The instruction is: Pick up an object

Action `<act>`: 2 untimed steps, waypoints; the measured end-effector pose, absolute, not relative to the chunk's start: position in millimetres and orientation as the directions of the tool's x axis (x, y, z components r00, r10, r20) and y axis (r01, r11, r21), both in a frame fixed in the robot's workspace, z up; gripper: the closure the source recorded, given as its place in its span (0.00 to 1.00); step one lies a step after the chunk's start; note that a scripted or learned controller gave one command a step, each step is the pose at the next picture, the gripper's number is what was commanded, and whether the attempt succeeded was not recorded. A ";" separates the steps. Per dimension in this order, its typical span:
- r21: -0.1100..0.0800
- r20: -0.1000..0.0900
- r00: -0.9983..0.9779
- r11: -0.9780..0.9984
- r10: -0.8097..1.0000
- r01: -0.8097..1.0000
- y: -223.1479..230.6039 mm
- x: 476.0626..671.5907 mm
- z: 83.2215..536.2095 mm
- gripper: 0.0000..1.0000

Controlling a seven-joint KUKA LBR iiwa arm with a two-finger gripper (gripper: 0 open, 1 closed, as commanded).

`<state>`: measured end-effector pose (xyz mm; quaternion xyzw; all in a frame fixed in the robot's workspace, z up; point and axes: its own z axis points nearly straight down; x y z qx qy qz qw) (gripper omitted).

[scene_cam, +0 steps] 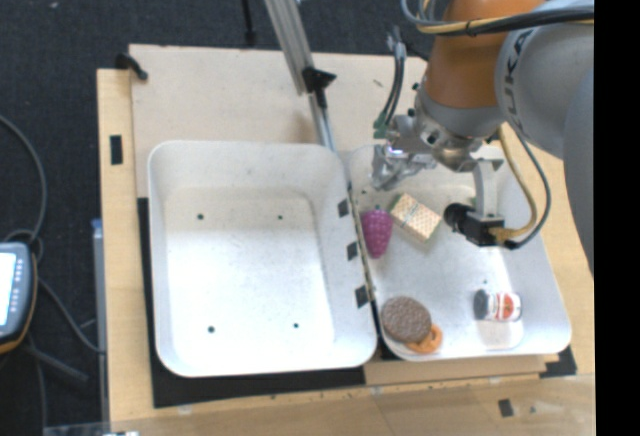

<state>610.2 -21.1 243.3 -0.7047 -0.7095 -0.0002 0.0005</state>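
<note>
I look down on two white bins side by side, and everything loose lies in the right bin (540,274). Nearest the gripper is a small tan block (416,217), pale and speckled like a sponge or wafer, lying tilted toward the far end of that bin. Just left of it, close against the dividing wall, sits a small magenta cup-like piece (376,231), pink-purple with a rounded top. At the near end a brown ridged disc (404,318) rests partly over an orange round thing (430,339), the two touching. To the right of those, in the near right corner, lies a small white object with a red patch (498,306); I cannot make out its shape any better. The left bin (160,224) shows its speckled white floor.

The arm (480,34) comes in from the right, grey with the orange band bulging above the wrist, bent so the wrist points down over the far left corner of the right bin. The gripper (389,169) hangs there, just beyond the tan block and apart from it. Its tips are blurred against the bin wall, so I cannot tell how the pincer stands. A black cable (535,194) loops from the wrist down past a dark fitting (470,222) right of the block. A slanted metal post (285,14) rises behind the bins.
</note>
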 end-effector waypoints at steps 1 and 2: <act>-0.001 0.001 -0.007 0.007 1.000 1.000 33.9 607.2 232.9 1.00; 0.001 0.002 -0.007 0.007 1.000 1.000 77.3 596.2 243.2 1.00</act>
